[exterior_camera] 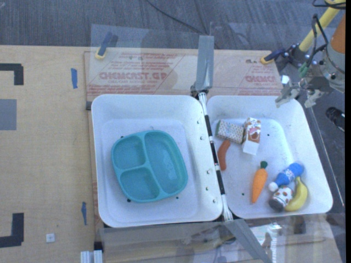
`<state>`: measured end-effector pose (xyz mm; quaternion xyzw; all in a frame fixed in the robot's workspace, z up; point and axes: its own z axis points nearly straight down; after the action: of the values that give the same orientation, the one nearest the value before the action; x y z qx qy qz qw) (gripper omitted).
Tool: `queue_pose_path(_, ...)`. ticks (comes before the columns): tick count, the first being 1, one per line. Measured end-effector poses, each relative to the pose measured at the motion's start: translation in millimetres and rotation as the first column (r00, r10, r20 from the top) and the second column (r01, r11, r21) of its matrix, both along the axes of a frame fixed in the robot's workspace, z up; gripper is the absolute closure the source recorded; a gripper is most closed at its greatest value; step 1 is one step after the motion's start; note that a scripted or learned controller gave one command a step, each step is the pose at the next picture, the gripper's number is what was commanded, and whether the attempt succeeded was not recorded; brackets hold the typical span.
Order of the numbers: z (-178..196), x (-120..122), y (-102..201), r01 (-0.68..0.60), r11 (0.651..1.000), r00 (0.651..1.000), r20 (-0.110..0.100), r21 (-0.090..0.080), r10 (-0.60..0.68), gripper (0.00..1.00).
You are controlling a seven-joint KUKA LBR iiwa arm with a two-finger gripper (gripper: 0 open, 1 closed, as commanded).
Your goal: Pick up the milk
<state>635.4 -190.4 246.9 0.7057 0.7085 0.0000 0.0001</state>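
Lower right, we count one milk [283,187], one banana [299,195], one carrot [258,182]; our gripper [300,92], upper right, grip state unreadable.

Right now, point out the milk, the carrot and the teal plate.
milk [252,134]: camera view, carton's front face.
carrot [259,183]: camera view, orange body.
teal plate [149,165]: camera view, ridge between compartments.

Glossy white plastic bins [109,114] on a matt wooden bench [44,147].
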Motion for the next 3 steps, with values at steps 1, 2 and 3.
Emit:
queue_pose_path(1, -136.6, 32.2, 60.1, -0.052, 0.999, 0.999, 0.001, 0.000, 0.052, 0.00)
queue_pose_path(2, -158.3, -45.7, 71.0, -0.073, 0.997, 0.997, 0.011, -0.003, 0.073, 0.00)
queue_pose_path(3, -159.8, 21.8, 46.3, 0.020, 1.000, 1.000, 0.005, -0.001, -0.020, 0.00)
